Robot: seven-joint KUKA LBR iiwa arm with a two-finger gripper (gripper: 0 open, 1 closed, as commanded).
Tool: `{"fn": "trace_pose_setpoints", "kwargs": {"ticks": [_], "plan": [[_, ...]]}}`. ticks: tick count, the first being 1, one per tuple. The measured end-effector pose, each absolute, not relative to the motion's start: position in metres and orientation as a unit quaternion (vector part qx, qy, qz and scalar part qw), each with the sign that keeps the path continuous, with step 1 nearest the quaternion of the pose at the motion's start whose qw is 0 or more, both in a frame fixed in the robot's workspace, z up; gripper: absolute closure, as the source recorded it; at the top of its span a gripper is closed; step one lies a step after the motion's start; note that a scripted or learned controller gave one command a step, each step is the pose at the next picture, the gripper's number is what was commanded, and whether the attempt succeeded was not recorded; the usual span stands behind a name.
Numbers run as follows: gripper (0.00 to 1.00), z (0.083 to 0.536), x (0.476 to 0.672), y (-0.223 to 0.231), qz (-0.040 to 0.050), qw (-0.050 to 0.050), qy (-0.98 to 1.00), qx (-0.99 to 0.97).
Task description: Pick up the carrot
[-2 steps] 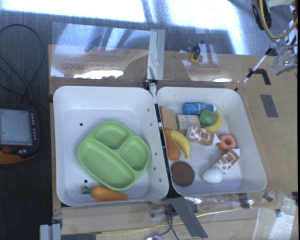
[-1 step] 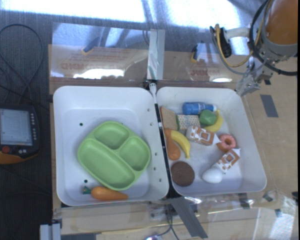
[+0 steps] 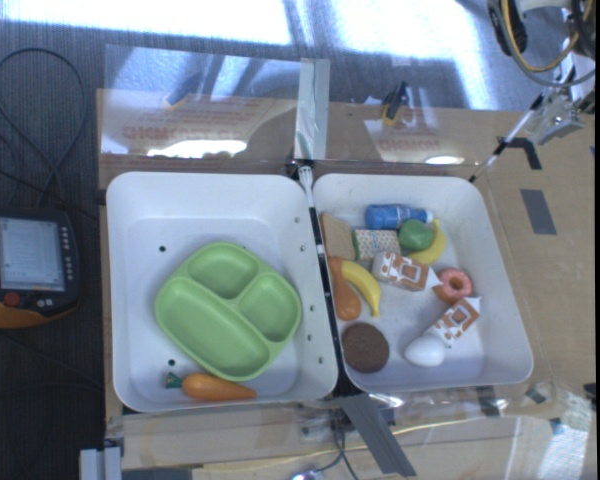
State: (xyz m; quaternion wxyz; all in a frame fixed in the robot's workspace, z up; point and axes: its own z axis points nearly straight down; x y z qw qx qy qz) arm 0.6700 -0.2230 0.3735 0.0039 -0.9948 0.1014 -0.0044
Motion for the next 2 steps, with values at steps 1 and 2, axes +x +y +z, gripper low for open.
{"fn": "trace_pose_setpoints", "kwargs": {"ticks": [1,2], "plan": [[1.0,0.253,0.668,-0.203,0.0063,0.006,0.133,-0.991],[1.0,0.39,0.63,-0.225,-0.0052,0.004,0.106,-0.994]]}}
